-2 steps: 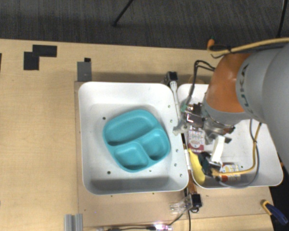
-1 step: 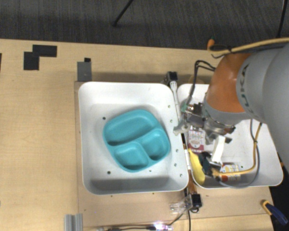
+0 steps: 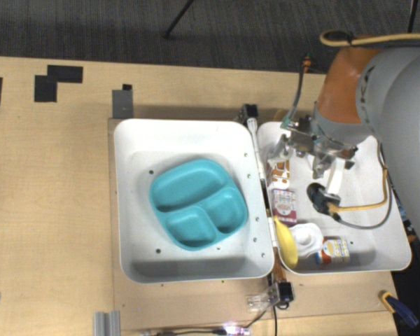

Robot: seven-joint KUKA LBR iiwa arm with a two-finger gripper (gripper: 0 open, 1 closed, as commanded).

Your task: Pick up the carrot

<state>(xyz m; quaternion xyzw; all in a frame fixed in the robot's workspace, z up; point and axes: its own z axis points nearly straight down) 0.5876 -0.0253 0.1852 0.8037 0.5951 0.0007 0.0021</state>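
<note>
The fingers' state cannot be told from above; the gripper (image 3: 320,165) hangs low over the right bin (image 3: 378,254), above its far half. No carrot can be made out there. A yellow banana (image 3: 286,242) lies by a white bottle (image 3: 306,238). A teal divided plate (image 3: 197,203) sits in the left bin (image 3: 133,187)

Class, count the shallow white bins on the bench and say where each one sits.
2: the left bin holds a teal divided plate; the right bin lies beside it, under the arm.
</note>
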